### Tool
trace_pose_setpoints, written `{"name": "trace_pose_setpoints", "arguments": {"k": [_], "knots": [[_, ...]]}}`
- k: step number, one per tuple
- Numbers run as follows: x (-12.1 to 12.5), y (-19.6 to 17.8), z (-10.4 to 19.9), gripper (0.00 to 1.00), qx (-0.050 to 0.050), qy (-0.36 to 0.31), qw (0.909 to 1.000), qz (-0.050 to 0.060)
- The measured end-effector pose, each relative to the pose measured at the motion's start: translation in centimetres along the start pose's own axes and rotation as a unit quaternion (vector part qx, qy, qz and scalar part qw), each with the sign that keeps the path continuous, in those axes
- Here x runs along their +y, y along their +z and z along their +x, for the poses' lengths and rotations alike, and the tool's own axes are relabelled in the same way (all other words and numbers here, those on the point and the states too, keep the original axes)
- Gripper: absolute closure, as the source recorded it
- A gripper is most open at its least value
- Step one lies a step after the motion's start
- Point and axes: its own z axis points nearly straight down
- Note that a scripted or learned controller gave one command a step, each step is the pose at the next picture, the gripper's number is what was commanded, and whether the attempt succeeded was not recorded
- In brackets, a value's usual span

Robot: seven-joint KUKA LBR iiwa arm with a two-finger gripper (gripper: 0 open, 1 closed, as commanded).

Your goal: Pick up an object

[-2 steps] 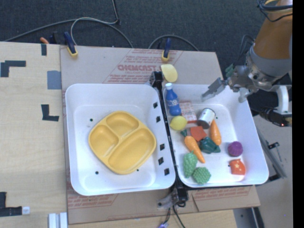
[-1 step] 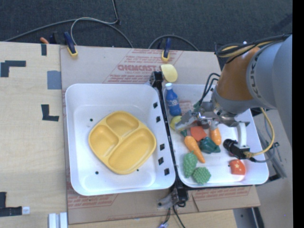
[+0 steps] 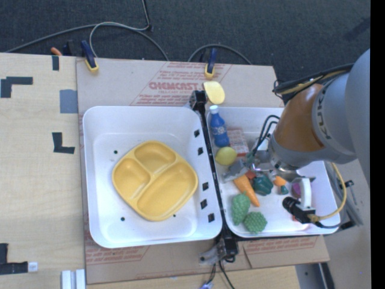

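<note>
The gripper (image 3: pixel 260 172) is seen low in the right bin (image 3: pixel 319 229), just beside the carrot (image 3: pixel 245 188); its grip cannot be told.

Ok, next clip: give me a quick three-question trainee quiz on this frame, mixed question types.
1. True or false: the yellow divided plate lies in the left bin.
2. Which touches the right bin's left wall? A) blue bottle B) orange carrot C) teal object
3. Fill in: the two green bumpy items lie toward the right bin's ___ edge in the image.

Key: 1 true; 2 A; 3 bottom.
</note>
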Motion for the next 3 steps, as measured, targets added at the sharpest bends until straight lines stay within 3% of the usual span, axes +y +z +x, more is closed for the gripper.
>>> {"name": "trace_pose_setpoints", "arguments": {"k": [1, 2, 3], "knots": [[0.1, -1.1, -0.1, 1.00, -0.002, 0.000, 1.0000, -0.003], [2.0, -9.9, 6.2, 1.00, 0.000, -0.001, 1.0000, -0.001], [2.8, -12.3, 12.2, 1.00, 0.000, -0.001, 1.0000, 0.000]]}}
